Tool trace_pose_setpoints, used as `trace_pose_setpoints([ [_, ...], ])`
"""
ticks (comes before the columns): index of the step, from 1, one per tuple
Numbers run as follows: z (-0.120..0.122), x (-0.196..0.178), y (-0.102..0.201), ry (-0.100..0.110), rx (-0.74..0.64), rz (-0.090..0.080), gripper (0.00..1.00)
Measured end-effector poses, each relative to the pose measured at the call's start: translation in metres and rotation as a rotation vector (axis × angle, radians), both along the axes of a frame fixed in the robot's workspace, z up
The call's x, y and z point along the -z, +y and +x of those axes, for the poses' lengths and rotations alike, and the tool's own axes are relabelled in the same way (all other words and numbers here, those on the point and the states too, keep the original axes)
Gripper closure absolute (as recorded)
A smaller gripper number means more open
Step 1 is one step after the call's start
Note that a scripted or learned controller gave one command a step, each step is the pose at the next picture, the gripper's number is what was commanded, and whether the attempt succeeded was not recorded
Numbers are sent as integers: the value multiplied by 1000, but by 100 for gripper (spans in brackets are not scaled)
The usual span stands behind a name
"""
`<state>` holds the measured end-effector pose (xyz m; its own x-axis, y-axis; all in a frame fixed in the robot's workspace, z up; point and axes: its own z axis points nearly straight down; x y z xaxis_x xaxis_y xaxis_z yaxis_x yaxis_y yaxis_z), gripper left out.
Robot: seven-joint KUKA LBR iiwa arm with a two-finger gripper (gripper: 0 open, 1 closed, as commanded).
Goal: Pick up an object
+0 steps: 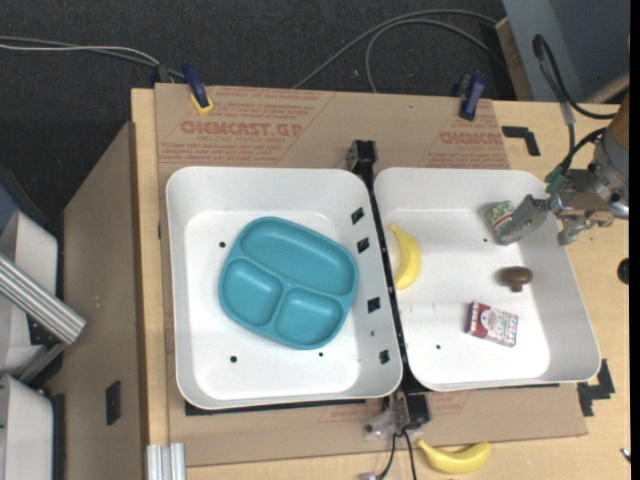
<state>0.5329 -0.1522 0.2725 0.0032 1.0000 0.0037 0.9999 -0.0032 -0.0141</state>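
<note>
In the right bin [560,363] lie a yellow banana [405,256] against the left wall, a small green and white packet [497,212] at the back, a little brown lump [516,278] and a red and white box [491,323]. My gripper [545,226] hangs over the bin's back right part, open, with nothing between its fingers. Its left finger [516,225] is right beside the green and white packet and partly covers it. The brown lump lies just in front of the gripper.
The left bin [190,268] holds a teal divided plate [288,281]. A black divider with clips [372,258] runs between the bins. A second banana [456,456] lies on the bench's front edge. Two clamps [197,89] [470,96] grip the back of the cardboard base.
</note>
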Motion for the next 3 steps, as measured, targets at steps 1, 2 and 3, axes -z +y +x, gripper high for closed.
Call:
trace_pose_setpoints([
  [1, 2, -6, 1, -13, -4, -3, 0],
  [2, 5, 56, 5, -6, -3, -1, 0],
  [3, 4, 119, 5, -7, -3, -1, 0],
])
